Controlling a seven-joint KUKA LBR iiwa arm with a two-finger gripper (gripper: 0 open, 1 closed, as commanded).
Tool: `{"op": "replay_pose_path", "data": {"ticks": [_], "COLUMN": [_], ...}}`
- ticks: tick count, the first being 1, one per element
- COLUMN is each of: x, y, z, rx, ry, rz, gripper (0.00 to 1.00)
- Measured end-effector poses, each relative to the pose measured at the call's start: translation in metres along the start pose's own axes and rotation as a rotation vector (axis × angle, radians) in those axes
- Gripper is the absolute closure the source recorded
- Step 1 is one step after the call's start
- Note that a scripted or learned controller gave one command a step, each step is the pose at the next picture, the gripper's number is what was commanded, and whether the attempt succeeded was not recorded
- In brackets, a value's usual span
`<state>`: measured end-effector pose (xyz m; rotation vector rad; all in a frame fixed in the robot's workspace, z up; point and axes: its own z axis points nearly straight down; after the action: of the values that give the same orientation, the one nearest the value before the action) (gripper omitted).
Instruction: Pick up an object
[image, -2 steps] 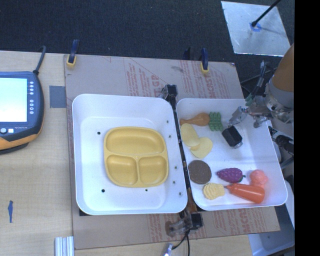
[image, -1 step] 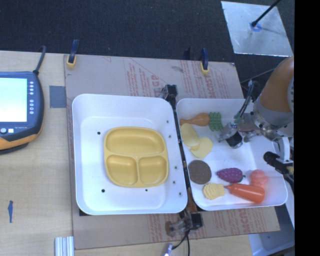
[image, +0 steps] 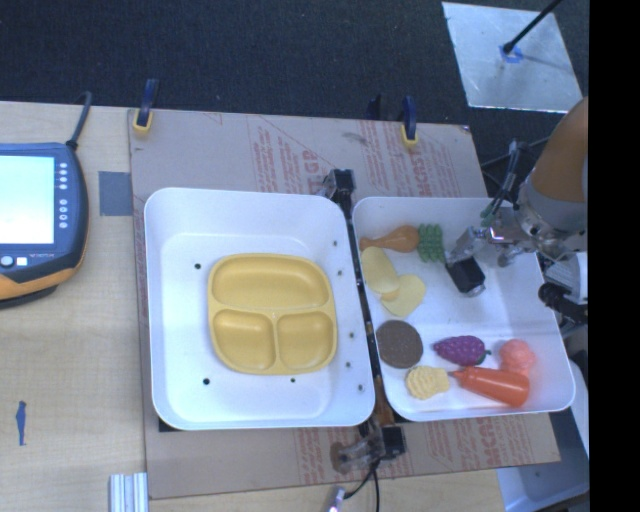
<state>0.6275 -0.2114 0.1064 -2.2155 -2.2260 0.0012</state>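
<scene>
I am holding my gripper (image: 488, 238) over the far part of the right bin (image: 505, 300), close to its back wall. I cannot tell how far it is open, and I am seeing no item in its grasp. I am treating the green toy (image: 430, 242) as the pick target, since it is lying nearest, just to the camera's left of the gripper on the bin floor and touching the thick end of the drumstick (image: 392, 239). I am judging it to be light, stiff moulded plastic with a ribbed surface: not fragile, but smooth enough to slide out of a shallow pinch. I am therefore planning to take it across its narrow width at the middle, on the side away from the drumstick. Counting the contents, I am finding two white bins. The left bin (image: 180, 300) is bearing one yellow plate (image: 272, 311) with three compartments. The right bin is holding nine toy foods: one green toy, one drumstick, two pale yellow slices (image: 380, 268) that are overlapping, one brown disc (image: 400, 343), one purple grape bunch (image: 460, 349), one pale ruffled piece (image: 428, 381), one orange carrot (image: 492, 385) and one pink piece (image: 516, 353) touching the carrot's thick end.
</scene>
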Motion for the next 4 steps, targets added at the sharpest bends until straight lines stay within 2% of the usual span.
{"op": "replay_pose_path", "data": {"ticks": [1, 2, 3, 4], "x": [0.046, 0.004, 0.032, 0.031], "y": [-0.038, 0.027, -0.013, -0.013], "z": [0.004, 0.014, 0.015, 0.004], "rx": [0.003, 0.001, 0.002, 0.003], "ry": [0.0, 0.0, 0.0, 0.0], "rz": [-0.002, 0.0, 0.001, 0.0], "gripper": [0.0, 0.0, 0.0, 1.0]}}
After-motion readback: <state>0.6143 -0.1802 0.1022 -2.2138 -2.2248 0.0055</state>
